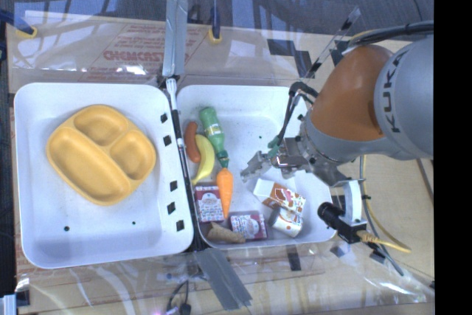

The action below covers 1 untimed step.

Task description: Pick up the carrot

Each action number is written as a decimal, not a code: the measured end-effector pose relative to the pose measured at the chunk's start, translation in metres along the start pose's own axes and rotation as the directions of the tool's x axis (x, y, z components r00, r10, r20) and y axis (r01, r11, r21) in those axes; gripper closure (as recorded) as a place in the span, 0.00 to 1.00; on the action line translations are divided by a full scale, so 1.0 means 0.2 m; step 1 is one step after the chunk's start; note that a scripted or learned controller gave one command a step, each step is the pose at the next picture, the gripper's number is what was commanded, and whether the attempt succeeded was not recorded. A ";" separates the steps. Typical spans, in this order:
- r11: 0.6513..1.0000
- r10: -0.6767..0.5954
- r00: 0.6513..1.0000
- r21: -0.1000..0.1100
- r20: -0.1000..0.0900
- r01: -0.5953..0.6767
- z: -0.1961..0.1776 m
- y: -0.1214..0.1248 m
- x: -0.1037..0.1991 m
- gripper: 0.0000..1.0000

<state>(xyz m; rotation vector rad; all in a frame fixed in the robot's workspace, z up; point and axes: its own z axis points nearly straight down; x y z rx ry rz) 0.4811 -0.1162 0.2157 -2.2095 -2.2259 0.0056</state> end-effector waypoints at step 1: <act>0.997 -0.083 0.997 -0.011 0.003 0.083 0.60 0.12 0.05 0.00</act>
